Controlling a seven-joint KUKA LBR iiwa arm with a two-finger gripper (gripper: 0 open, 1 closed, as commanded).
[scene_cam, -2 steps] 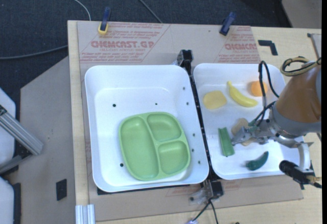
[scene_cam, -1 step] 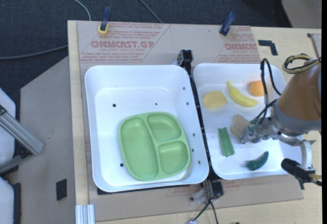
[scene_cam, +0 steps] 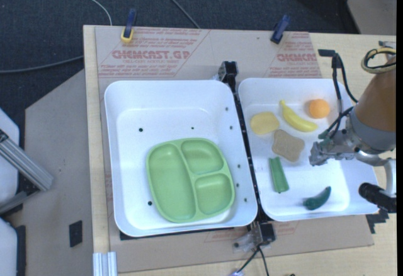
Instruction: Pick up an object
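Tool: low over the right bin, near its right side; I cannot tell its state.
Brown slice: just left of the tool.
Green stick: left and slightly nearer the camera.
Dark green piece: just in front of the tool.
Banana, orange, yellow disc: beyond the tool.
Green tray: far left, in the left bin.

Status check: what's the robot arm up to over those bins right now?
Gripper low in right bin, nothing seen held. Brown slice nearest, beside it. Green tray in left bin.
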